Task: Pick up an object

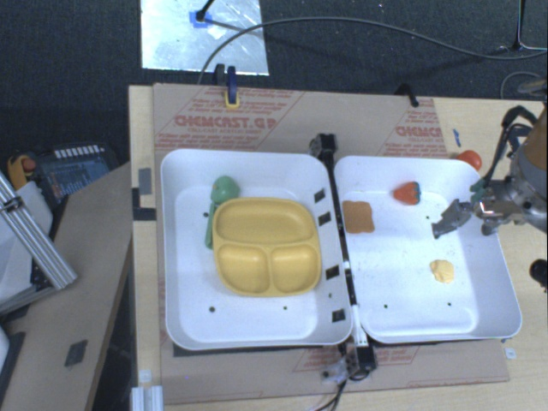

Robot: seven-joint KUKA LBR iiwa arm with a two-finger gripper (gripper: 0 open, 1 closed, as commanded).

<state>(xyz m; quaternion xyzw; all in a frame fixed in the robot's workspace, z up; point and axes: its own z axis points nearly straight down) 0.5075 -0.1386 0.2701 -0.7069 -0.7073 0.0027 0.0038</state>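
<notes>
My gripper (445,223) hangs over the right bin (492,315) near its right edge, apparently empty, state unclear; yellow piece (442,271) just below it, and a descent here would likely miss

Fixed above the bench (282,110), looking down at a slant. Far enough back to take in both bins, left bin (184,229) and right bin (488,315), side by side, plus dark floor beyond. Arm (522,187) entering from the right edge.
</notes>
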